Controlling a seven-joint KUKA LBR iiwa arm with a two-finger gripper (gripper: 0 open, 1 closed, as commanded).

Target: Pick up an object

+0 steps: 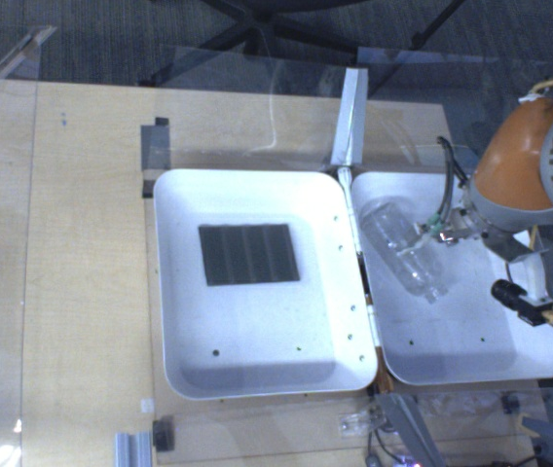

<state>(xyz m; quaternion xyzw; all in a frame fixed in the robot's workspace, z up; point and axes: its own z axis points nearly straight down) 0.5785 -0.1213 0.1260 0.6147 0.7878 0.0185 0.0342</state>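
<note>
The left bin serves as the landmark: a shallow white tray with rounded corners, its near rim close to the bench's front edge. Just nearer than that rim, a small dark bracket sits on the wooden bench top. Inside the left bin, a dark grey ribbed rectangular pad lies flat, a little left of the bin's middle and toward its far side. Touching the left bin's right rim is the right bin, also white. In the right bin, just beyond that shared rim, the gripper shows as a clear, glassy shape lying at a slant over the bin floor; whether its fingers are apart or together cannot be told, and nothing can be made out between them. Right of it, the grey arm with its orange band reaches in. Farther back than the left bin, a metal post stands at the seam between the bins, and beyond the bench an office chair's black base rests on grey carpet.
</note>
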